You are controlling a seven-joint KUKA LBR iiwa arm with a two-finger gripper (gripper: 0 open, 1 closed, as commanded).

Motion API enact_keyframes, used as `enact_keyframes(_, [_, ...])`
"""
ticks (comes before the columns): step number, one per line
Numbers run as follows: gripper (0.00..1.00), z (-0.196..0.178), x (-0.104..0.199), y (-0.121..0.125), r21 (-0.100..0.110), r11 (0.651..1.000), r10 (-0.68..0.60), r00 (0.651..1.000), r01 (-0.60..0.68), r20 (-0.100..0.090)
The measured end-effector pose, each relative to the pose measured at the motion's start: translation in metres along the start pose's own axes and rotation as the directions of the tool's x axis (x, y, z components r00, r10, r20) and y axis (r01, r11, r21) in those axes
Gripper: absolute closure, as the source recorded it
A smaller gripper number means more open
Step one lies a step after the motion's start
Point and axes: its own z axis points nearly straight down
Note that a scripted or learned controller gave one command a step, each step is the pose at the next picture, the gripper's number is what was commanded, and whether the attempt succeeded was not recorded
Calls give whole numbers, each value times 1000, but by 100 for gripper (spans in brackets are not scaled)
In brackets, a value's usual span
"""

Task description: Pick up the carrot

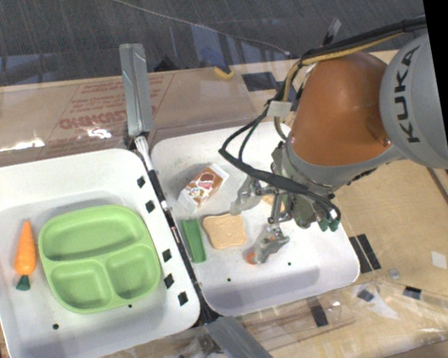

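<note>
Looming closest to your lens, the grey arm (351, 121) with its orange band and the lettering "KUKA" hangs over the right bin (333, 262), its end effector (271, 243) low beside a tan slice (225, 232), a green stick (193, 240) and a printed packet (202, 187); whether it is open or closed you cannot tell. Your carrot (23, 255) lies well apart in the left bin (20, 338), just beside the green tray (98, 257). Farther off, reversed red print on the counter (90, 103) is unreadable.

Your bench (40, 112): brown surface under clear sheeting | left white bin (12, 340) at 9 o'clock | right white bin (334, 270) touching it, centre.
</note>
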Motion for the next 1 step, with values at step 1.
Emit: enact_keyframes(1, [0,92,-8,2,-1,978,206,978,-206,-6])
